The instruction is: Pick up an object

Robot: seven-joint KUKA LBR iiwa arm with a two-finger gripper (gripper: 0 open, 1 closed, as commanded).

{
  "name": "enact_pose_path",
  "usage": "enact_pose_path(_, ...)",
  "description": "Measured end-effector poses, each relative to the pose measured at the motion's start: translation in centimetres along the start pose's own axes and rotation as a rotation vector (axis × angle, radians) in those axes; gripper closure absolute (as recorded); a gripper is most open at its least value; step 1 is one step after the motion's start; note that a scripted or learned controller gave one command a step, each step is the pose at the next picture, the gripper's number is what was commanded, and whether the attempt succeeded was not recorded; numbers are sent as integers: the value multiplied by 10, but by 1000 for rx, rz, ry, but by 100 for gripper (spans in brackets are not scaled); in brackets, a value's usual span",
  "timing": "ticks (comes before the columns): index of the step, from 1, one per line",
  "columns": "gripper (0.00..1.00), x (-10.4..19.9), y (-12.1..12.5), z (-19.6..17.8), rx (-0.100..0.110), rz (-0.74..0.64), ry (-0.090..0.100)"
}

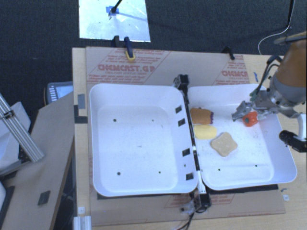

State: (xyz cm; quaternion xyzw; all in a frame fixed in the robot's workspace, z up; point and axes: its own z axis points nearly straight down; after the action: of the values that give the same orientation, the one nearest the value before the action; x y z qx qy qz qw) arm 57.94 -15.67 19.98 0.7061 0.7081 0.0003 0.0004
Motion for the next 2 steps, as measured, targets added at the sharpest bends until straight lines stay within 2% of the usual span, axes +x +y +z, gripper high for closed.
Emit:
enact_pose_path(1,100,0,1,-11,-3,-2,-1)
enact_pose_path(2,100,93,-18,-137,-14,-12,3)
